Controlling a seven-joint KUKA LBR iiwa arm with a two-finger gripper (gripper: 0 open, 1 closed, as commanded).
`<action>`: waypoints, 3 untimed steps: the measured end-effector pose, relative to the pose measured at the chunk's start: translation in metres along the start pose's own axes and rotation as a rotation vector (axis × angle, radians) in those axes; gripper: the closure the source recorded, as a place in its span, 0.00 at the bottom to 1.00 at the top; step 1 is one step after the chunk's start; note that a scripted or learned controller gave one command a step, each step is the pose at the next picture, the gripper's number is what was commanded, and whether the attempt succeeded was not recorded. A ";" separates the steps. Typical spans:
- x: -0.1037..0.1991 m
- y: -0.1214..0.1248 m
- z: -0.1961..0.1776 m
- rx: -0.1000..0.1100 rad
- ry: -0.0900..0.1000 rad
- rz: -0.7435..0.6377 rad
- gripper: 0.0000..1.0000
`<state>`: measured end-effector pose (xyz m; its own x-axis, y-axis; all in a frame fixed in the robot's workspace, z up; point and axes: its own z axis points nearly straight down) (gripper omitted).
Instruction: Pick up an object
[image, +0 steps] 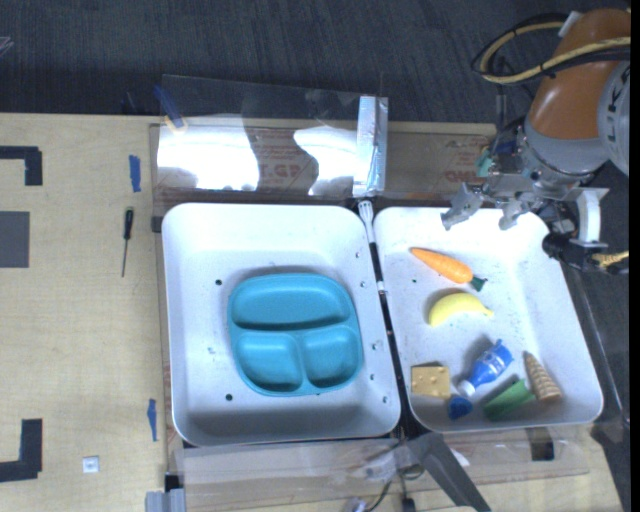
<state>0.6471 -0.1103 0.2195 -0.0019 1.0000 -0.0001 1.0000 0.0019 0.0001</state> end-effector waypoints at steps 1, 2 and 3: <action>0.020 -0.003 0.118 0.009 0.001 0.037 0.00; 0.012 -0.005 0.126 -0.014 0.005 0.162 0.00; -0.004 0.015 0.050 -0.007 -0.001 0.039 0.00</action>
<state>0.6617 -0.1140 0.1696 0.0372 0.9993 -0.0009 0.9993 -0.0372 0.0076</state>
